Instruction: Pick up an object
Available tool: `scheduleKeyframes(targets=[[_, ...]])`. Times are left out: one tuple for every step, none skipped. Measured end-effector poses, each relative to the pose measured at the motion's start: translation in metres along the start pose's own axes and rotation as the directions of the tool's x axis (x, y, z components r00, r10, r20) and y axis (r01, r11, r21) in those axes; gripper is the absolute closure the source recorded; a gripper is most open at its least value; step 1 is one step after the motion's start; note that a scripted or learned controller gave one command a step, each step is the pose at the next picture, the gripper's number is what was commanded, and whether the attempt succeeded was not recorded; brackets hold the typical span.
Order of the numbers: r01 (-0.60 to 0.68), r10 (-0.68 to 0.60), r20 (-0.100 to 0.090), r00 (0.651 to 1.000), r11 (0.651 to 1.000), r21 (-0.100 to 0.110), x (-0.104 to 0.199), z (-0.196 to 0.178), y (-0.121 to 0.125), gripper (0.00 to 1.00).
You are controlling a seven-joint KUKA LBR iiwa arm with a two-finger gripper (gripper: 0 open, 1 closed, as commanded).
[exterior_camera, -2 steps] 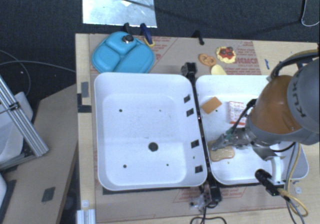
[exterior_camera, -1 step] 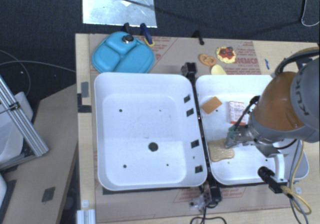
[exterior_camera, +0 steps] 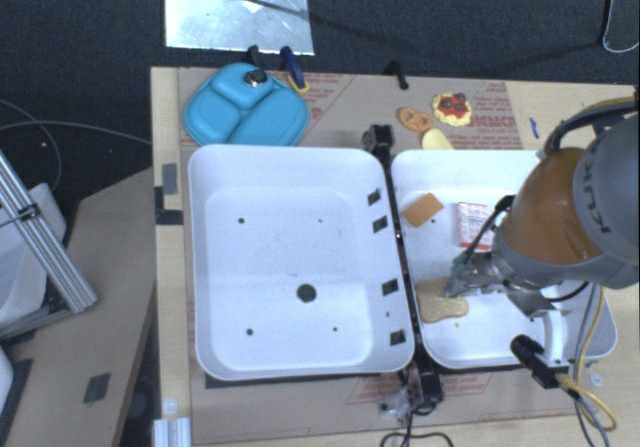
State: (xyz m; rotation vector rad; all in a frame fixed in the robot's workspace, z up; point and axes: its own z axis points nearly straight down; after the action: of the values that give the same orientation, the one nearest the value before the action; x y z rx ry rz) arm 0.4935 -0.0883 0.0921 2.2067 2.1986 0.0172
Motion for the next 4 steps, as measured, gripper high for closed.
scheduleKeyframes(targets=[[0.005, -0.005, -0.007, 1.0, 1.0, 0.015, 0.002, 0.002, 0.013, 1.0], [0.003, -0.003, -0.007, 1.0, 1.0, 0.014, 0.002, 0.002, 0.013, 1.0], [0.023, -0.023, -0.018, 1.0, 1.0, 0.014, 0.159, -0.113, -0.003, 1.0], [0.014, -0.014, -0.018, 1.0, 1.0, 0.007, 0.188, -0.262, 0.001, 1.0]])
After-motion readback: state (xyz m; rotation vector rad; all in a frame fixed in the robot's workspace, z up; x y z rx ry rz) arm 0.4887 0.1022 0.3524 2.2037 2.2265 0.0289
